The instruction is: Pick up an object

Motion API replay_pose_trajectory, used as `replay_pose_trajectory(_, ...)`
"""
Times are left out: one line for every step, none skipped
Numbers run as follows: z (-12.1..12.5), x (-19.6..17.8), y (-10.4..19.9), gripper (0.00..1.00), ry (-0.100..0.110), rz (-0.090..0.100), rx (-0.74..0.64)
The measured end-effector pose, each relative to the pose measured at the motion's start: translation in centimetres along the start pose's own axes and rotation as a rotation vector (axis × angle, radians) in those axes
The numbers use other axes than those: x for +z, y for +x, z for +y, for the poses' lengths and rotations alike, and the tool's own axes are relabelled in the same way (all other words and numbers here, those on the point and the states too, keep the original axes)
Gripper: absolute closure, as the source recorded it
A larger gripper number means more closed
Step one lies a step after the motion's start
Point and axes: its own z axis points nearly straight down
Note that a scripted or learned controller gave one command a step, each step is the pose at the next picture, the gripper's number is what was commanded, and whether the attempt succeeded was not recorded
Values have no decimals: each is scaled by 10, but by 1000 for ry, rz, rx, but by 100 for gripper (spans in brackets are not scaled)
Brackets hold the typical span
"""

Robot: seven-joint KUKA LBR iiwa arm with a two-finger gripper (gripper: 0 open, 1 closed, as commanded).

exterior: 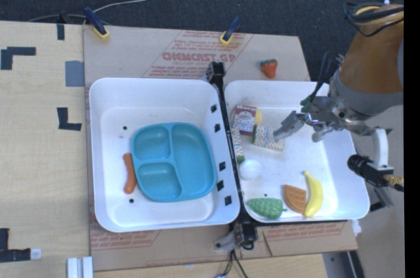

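Claw (296, 124) beside a small pale patterned packet (268, 138), right bin (341, 168).

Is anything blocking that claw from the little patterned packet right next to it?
Nothing visible is. The gripper hangs just right of the patterned packet in the right bin, with bare bin floor around them. The red box sits on the packet's far left side, away from the approach.
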Motion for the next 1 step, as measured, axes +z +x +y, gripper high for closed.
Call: replay_pose_trajectory(40,71,10,0,3,0,1)
